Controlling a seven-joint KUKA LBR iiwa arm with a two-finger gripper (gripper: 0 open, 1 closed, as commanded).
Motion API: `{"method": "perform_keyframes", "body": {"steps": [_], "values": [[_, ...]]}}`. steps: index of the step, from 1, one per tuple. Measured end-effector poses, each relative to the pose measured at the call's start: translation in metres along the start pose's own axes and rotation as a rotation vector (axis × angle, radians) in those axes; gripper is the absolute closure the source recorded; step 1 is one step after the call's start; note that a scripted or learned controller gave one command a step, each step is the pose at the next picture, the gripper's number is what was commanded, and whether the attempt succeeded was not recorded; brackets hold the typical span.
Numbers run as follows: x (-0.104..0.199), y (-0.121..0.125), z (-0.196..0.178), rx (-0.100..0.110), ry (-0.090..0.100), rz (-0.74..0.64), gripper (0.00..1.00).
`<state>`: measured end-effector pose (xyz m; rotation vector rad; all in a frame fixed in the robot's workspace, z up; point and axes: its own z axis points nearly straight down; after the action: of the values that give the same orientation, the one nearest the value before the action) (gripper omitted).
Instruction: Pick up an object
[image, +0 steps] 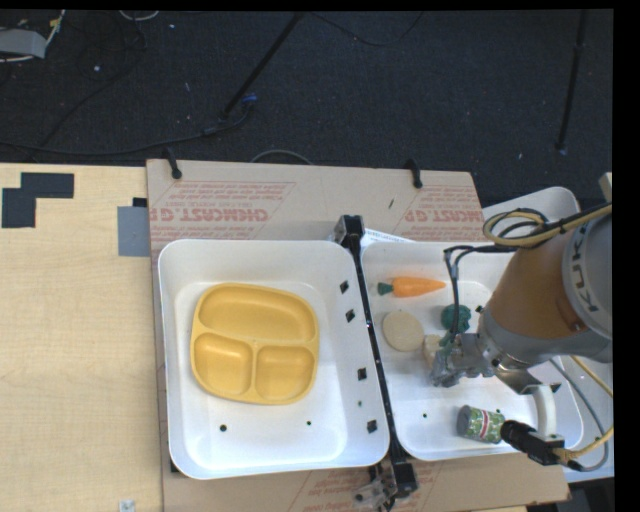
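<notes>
In the right bin (420, 440) lie an orange toy carrot (415, 287) with a green top, a round beige disc (403, 331), a small teal object (457, 319) and a green can (482, 424) on its side. My gripper (447, 368) is low in the middle of this bin, just right of the disc and below the teal object. A small beige piece (431, 347) sits right at its upper left edge. The can lies apart from the gripper, toward the bin's near edge.
The left bin (190, 420) holds a yellow divided plate (256, 342). A black divider (368, 350) runs between the bins. The arm's orange band (535, 290) and its cables cover the right bin's right side. Cardboard lies under both bins.
</notes>
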<state>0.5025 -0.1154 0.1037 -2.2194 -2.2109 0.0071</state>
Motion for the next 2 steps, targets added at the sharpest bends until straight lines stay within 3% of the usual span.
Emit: {"method": "perform_keyframes", "body": {"steps": [2], "values": [[-0.003, 0.000, -0.114, -0.011, -0.003, -0.005, 1.00]]}}
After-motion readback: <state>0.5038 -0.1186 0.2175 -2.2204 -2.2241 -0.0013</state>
